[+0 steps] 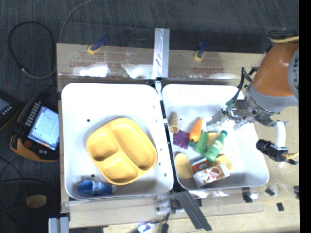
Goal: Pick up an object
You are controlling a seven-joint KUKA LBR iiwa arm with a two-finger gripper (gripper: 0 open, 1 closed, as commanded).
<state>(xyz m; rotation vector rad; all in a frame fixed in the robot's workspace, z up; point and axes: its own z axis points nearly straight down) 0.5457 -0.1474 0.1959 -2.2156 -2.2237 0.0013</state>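
- Camera view: the arm reached in from the right, and the pincer hovered over the right bin, near its upper middle, just above the toy pile.
- I honestly couldn't tell whether the pincer was released or clenched, it was too small and blurry; nothing looked caught in it.
- Possible picks all sat in the right bin: a carrot, a green bottle, a purple toy, an ice cream cone and a juice carton.
- The left bin had a yellow tray and a blue bottle.
- My read: this was the approach step, nothing lifted yet.
- Next move probably needed a drop onto the carrot or green bottle, which lay touching, so clean aim mattered.
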